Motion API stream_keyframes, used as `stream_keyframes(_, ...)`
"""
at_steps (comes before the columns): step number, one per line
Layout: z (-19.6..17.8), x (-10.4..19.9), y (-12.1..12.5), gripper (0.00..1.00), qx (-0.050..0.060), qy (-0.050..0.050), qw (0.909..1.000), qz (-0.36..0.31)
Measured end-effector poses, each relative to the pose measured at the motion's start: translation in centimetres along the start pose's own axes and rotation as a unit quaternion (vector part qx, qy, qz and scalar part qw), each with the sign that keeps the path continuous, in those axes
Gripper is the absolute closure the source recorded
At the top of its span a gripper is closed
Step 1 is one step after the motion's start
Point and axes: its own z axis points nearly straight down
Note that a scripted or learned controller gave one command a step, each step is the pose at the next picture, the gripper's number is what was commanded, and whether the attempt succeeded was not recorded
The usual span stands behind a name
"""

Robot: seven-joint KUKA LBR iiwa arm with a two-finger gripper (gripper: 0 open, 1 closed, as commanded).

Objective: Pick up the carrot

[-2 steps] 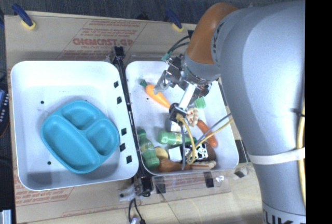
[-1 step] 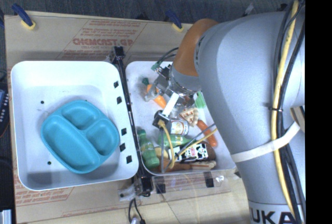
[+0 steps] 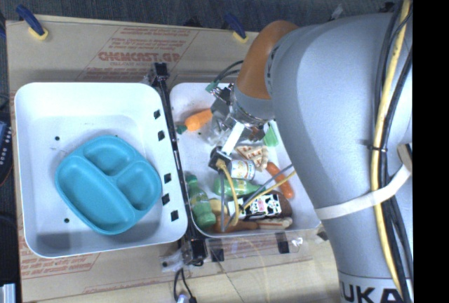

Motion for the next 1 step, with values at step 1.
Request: stream_keyframes(1,-0.95,0.04,-0.08,1.00,0.004,0.000,1.0000,-0.003)
